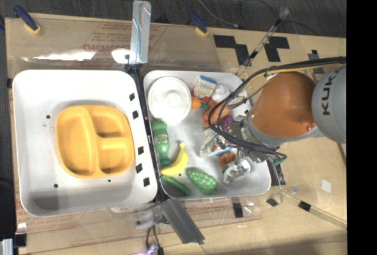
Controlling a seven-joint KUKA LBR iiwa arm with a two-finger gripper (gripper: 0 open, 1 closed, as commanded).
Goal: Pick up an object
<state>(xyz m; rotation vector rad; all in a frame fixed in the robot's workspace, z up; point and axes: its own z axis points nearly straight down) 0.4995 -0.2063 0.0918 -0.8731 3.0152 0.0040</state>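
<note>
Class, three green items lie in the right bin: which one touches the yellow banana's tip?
The green bottle, against the bin's left wall beside the banana; the others lie below.

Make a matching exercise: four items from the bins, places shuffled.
Items:
1 yellow divided tray
2 white round lid
3 banana
4 hand

Places:
A right bin, far-left corner
B left bin, middle
C right bin, right side, low over small clutter
D right bin, near its left wall, beside a green bottle

Pairs: 1-B, 2-A, 3-D, 4-C
</note>
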